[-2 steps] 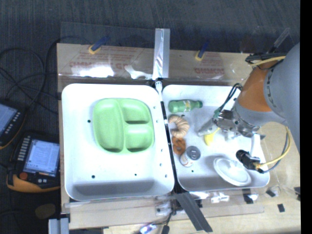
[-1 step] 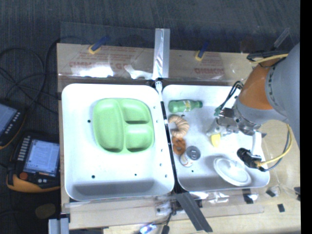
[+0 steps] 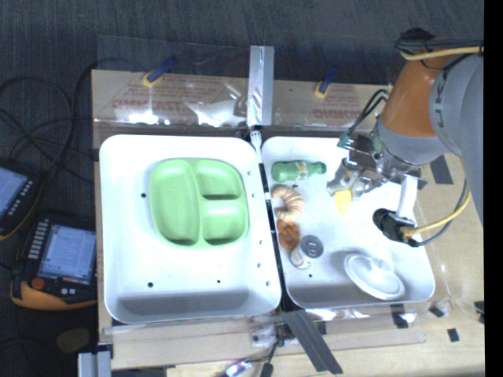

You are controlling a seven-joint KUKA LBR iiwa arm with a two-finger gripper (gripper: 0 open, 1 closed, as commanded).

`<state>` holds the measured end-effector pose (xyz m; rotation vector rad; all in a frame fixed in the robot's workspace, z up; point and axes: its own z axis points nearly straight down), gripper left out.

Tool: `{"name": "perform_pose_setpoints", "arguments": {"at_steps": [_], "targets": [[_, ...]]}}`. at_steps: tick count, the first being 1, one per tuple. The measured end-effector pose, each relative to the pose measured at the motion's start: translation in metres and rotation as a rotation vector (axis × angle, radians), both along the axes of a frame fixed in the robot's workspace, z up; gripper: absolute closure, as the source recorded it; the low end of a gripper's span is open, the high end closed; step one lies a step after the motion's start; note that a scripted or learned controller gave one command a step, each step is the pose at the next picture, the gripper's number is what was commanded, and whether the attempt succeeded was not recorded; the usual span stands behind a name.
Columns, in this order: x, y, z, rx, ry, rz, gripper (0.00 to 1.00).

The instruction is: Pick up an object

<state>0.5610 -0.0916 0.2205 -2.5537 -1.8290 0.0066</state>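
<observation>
1. The arm (image 3: pixel 440 93) reached in from the right, its orange band above the wrist, and hung over the upper right part of the right bin (image 3: pixel 416 289).
2. The tool (image 3: pixel 351 181) sat low in that bin, just above a small yellow piece (image 3: pixel 343 202) — the two looked to be touching or very nearly so, but whether the piece was between the fingers could not be told.
3. Whether the tool's fingers stood apart or together could not be told either; the wrist hardware hid them.
4. A green bottle (image 3: pixel 298 170) lay on its side near the bin's upper left corner, left of the tool and apart from it.
5. Below the bottle, along the left wall, lay a tan, ring-like thing (image 3: pixel 288 200) with a brownish lump (image 3: pixel 288 231) just under it.
6. A small round grey object (image 3: pixel 312 247) lay near the bin's middle (its make was too small to tell).
7. A white dish-like item (image 3: pixel 373 276) rested towards the lower right corner, well apart from the tool.
8. The left bin (image 3: pixel 126 281) held a green divided tray (image 3: pixel 199 199) — three compartments, lying flat near its centre.
9. Both bins stood side by side on the counter (image 3: pixel 448 305), touching along their shared edge.
</observation>
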Motion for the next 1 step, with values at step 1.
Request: {"name": "perform_pose_setpoints", "arguments": {"at_steps": [1], "targets": [[-0.0234, 0.0169, -0.0379, 0.001, 0.001, 0.162, 1.0]]}}
